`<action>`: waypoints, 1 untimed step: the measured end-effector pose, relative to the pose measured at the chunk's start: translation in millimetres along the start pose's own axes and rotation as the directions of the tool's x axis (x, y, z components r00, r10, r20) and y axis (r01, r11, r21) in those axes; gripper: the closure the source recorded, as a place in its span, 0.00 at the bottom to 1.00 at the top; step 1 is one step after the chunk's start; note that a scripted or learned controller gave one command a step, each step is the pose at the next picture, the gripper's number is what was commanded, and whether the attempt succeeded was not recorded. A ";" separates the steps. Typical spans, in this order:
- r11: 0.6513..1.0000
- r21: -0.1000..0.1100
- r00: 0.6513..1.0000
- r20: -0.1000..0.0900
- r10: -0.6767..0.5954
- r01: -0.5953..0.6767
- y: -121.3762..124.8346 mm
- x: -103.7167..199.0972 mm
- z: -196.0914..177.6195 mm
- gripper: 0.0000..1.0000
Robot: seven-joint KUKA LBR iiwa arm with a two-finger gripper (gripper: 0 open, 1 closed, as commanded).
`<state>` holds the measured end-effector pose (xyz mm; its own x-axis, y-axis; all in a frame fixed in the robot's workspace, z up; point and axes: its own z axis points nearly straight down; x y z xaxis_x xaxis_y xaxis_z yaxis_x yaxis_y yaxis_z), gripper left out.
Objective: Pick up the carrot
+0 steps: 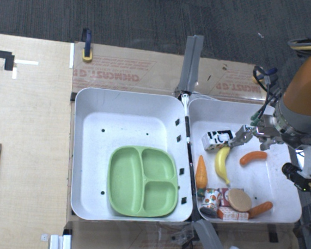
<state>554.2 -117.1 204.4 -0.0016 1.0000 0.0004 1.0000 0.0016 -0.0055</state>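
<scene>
The carrot (200, 172) is a short orange cone lying along the left wall of the right bin (281, 185), its narrow tip pointing to the far side. My gripper (244, 135) hangs over the far middle of that bin, up and to the right of the carrot and well apart from it. It sits next to a black-and-white pack (218, 138). A yellow banana (221, 163) lies between the carrot and the gripper.
An orange sausage (253, 157) lies right of the banana. At the near wall sit a small can (210, 197), a tan round disc (239, 199), a red box (229, 212) and another sausage (260, 209). The left bin (88, 142) holds a green divided plate (143, 181).
</scene>
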 end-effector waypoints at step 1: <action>0.991 0.000 0.991 0.000 -0.135 0.135 -50.7 23.0 72.2 0.00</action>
<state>503.0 -94.1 132.4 -0.1370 0.9906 0.0013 0.9906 0.1370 -0.0050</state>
